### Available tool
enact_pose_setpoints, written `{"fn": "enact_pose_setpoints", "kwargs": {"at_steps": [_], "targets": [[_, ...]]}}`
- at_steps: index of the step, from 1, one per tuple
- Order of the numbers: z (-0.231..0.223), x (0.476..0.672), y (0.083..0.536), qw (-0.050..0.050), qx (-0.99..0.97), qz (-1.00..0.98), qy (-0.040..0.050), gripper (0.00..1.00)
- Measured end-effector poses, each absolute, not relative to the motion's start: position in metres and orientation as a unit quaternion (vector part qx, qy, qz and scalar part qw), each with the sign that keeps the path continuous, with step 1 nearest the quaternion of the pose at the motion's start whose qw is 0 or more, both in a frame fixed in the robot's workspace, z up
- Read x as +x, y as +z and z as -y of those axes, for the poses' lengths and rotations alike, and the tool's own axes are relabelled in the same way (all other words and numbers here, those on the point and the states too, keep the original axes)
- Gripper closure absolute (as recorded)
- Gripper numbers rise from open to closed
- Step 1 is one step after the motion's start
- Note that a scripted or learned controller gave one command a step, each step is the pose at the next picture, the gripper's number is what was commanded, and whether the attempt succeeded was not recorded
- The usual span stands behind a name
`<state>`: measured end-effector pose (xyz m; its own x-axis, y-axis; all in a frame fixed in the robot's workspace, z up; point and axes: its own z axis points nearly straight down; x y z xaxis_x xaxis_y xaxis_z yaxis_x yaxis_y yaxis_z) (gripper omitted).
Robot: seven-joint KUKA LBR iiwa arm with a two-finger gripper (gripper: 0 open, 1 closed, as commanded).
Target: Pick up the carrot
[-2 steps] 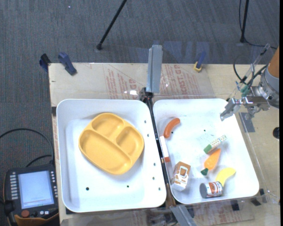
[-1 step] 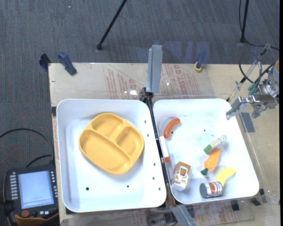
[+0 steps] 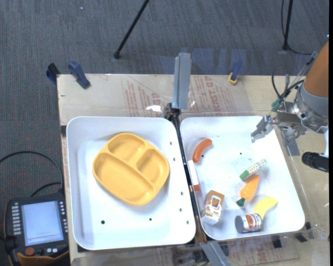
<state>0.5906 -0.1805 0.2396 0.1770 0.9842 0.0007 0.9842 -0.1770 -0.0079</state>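
Nearest the camera, along the front edge of the right bin [image 3: 297, 215], stand a small can [image 3: 248, 223], a yellow banana-like piece [image 3: 265, 205] and a small carton [image 3: 213, 205]. Just behind them lies the carrot [image 3: 249, 188], with its green end toward the front and its orange body slanting up to the right. A green and white tube [image 3: 252, 169] lies right behind the carrot, very close to its tip. Further back and to the left in the same bin is a sausage [image 3: 201, 149]. The left bin [image 3: 77, 148] bears a yellow divided plate [image 3: 131, 167].

The gripper [image 3: 265, 127] hangs at the far right corner of the right bin, above its rim. It holds nothing; whether its fingers are apart or closed I cannot tell from this angle. The carrot is well apart from it, nearer the camera and a little to the left.

The step in hand is, I think, the approach. To do it well, the arm should travel forward over the bin, turn the wrist so the fingers close across the thin width of the carrot, and come down on the orange middle. The tube and the yellow piece are close neighbours, so a careless descent could catch them instead.
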Motion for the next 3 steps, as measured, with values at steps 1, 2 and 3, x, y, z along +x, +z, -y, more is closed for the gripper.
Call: {"fn": "enact_pose_setpoints", "kwargs": {"at_steps": [1, 2, 3], "targets": [[0.201, 0.505, 0.141, 0.004, -0.716, 0.699, 0.0016, 0.00], [0.202, 0.505, 0.147, 0.007, -0.717, 0.697, 0.0028, 1.00], [0.153, 0.554, 0.084, 0.003, -0.764, 0.645, 0.0018, 1.00]]}}
